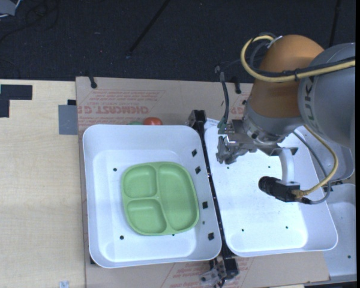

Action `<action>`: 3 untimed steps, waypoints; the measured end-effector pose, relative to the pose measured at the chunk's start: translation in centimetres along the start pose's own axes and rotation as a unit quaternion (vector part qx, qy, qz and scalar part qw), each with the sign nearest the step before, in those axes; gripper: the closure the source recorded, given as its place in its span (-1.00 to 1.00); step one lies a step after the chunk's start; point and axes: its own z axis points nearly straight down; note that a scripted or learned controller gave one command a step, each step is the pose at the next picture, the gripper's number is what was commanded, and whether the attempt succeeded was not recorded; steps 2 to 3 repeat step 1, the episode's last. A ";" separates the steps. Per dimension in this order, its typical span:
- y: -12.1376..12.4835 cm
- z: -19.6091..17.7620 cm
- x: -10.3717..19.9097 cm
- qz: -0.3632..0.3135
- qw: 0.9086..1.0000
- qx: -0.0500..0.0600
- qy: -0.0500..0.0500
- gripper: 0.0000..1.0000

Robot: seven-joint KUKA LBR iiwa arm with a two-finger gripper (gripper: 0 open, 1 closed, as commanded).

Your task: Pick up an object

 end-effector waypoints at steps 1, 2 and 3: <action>0.8 1.1 5.4 0.000 1.000 0.000 0.000 1.00; 0.8 1.1 5.4 0.000 1.000 0.000 0.000 1.00; 0.8 1.1 5.4 0.000 1.000 0.000 0.000 1.00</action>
